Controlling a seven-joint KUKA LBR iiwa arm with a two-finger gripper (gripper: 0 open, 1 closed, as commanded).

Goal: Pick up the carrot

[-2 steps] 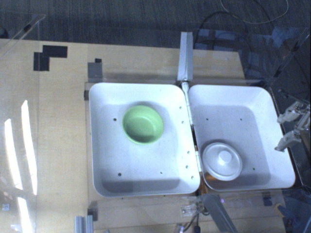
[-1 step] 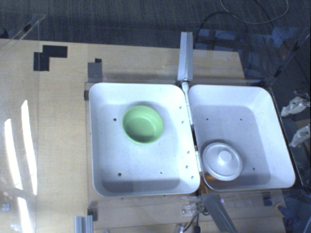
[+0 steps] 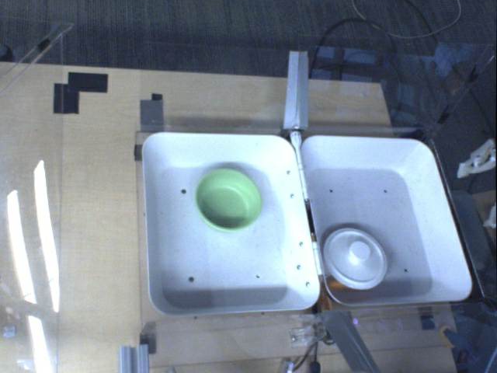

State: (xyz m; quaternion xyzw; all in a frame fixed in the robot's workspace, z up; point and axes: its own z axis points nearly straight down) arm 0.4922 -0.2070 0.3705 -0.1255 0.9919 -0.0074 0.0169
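A thin orange sliver (image 3: 335,284) peeks out at the front left corner of the right bin (image 3: 404,169). It lies under the edge of a round grey-white dish (image 3: 356,257) that seems to be upside down. This sliver may be the carrot, and most of it is hidden by the dish.
A light green bowl (image 3: 228,199) stands upright in the middle of the left bin (image 3: 167,270). A metal post (image 3: 297,92) rises at the back between the two bins. Wooden bench top (image 3: 70,224) stretches to the left, with cables on the dark floor behind.
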